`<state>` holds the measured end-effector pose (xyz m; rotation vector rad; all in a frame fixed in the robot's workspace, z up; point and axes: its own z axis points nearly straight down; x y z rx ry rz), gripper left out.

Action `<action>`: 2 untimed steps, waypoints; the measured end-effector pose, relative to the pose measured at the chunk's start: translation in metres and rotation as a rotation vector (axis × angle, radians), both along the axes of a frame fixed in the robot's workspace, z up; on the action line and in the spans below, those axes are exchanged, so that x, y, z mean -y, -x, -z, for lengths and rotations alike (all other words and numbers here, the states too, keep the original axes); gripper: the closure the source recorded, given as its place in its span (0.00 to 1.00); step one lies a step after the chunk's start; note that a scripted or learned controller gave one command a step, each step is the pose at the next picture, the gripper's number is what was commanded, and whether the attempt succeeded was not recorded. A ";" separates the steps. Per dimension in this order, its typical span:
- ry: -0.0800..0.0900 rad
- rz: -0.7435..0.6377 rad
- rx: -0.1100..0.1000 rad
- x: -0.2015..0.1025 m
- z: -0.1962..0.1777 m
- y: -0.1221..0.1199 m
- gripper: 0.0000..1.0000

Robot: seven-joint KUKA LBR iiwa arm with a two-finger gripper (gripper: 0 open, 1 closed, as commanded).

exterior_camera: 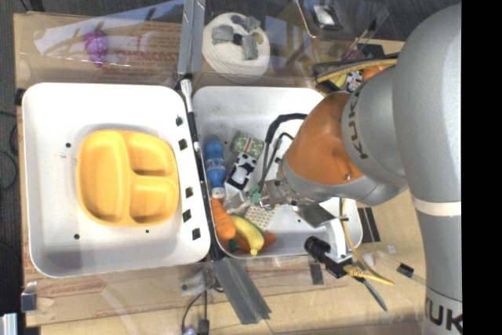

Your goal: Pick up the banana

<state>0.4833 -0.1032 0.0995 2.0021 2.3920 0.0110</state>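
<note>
Partly hidden: banana beneath arm.

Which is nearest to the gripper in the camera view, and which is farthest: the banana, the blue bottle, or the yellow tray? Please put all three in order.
The gripper is low in the right bin.
1. banana: just below and left of it, at the bin's bottom edge.
2. blue bottle: further left, by the dividing wall.
3. yellow tray: farthest, in the left bin.
</note>
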 end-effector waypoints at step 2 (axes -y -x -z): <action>0.001 0.009 0.004 -0.001 0.000 0.000 0.00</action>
